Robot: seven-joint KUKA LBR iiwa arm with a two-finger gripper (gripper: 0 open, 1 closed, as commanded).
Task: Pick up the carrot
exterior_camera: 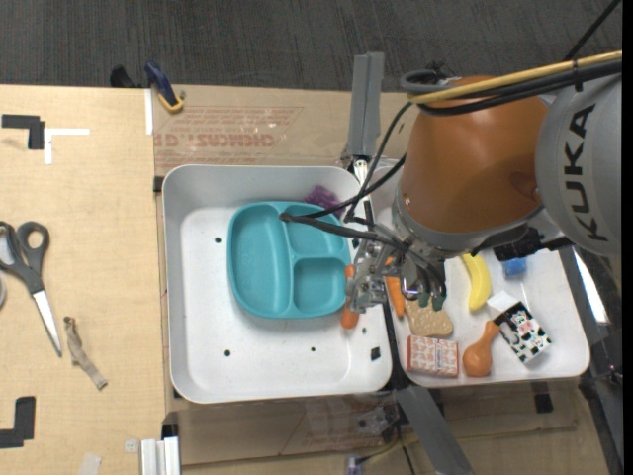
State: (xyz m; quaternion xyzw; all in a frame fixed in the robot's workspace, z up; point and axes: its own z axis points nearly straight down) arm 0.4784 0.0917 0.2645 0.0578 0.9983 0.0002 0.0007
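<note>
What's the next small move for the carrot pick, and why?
Probably a short straight lift, slowly, to test the grasp. The gripper sits low at the divider between the bins, with the carrot right beside it; finger state isn't readable here.

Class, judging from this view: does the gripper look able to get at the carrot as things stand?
Probably yes. The gripper hangs right at the carrot, which lies by the divider between the bins, with nothing covering it.
</note>
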